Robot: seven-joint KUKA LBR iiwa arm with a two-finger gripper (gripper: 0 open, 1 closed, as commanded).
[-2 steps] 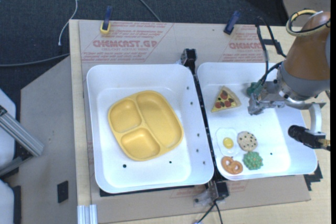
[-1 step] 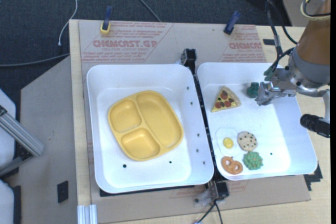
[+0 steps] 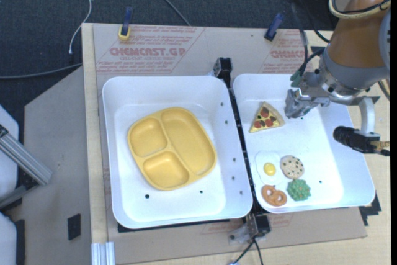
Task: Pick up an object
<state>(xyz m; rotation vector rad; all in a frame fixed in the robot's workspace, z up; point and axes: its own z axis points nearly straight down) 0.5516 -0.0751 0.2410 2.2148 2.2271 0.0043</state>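
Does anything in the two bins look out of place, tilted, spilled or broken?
Nothing stands out. The yellow divided plate lies flat in the left bin. In the right bin the pizza slice, fried egg, cookie, pretzel and broccoli lie apart and look whole. The claw hangs beside the pizza slice.

Bright, even overhead light with soft shadows, mild glare on the white bins (image 3: 124,195), and slightly soft focus.

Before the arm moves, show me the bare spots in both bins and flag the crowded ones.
Left bin: bare floor rings the yellow divided plate, widest along the far edge. Right bin: bare floor right of the cookie and broccoli. Crowded: the near-left corner, with fried egg and pretzel packed together, and the far end, where the gripper hangs beside the pizza slice.
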